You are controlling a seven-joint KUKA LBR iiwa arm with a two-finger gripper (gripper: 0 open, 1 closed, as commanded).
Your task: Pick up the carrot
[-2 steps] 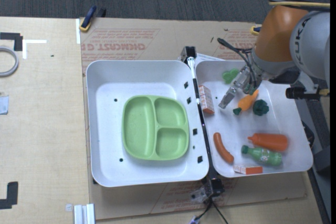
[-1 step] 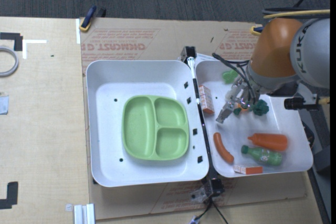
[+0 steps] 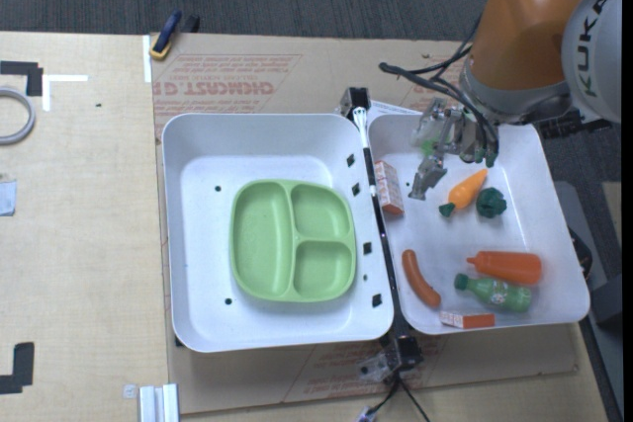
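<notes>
Orange carrot [image 3: 467, 190] lies in the right bin [image 3: 554, 203], touching the green broccoli [image 3: 491, 203] at its 4 o'clock. Hand [image 3: 442, 156] hangs at the carrot's 10 o'clock, holding nothing, finger spread unclear. Risk: closing off-centre could nudge the carrot or catch broccoli instead.

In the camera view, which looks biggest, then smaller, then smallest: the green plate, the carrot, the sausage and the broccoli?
1. Green plate, by far the biggest.
2. Sausage and carrot: they look about alike, so I won't rank them.
3. Broccoli, the smallest.

small orange carrot [image 3: 467, 190], lying tilted, right bin
</notes>
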